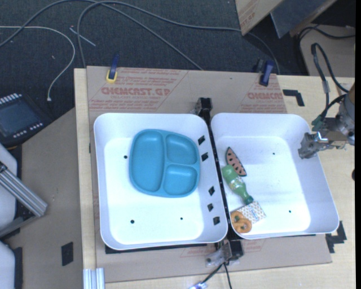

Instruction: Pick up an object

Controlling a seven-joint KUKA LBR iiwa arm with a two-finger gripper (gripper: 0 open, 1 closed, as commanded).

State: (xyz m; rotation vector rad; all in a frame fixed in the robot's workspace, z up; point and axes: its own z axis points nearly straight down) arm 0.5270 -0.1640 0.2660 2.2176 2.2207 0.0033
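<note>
Three small items lie at the right bin's [316, 186] left wall, lower centre of frame: watermelon slice [234, 160], green bottle [237, 182], orange pastry [246, 217]. My gripper [309, 145] sits at the right rim; I cannot tell its opening.

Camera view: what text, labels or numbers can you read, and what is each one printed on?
"CHEMCAST GP", red print, partly blurred: on the brown board behind the left bin.
Same red print, blurred, cut by the right bin: on the board at right.
Smaller red lines beneath both: too blurred to read.
Cardboard box at top: print unreadable.
</note>
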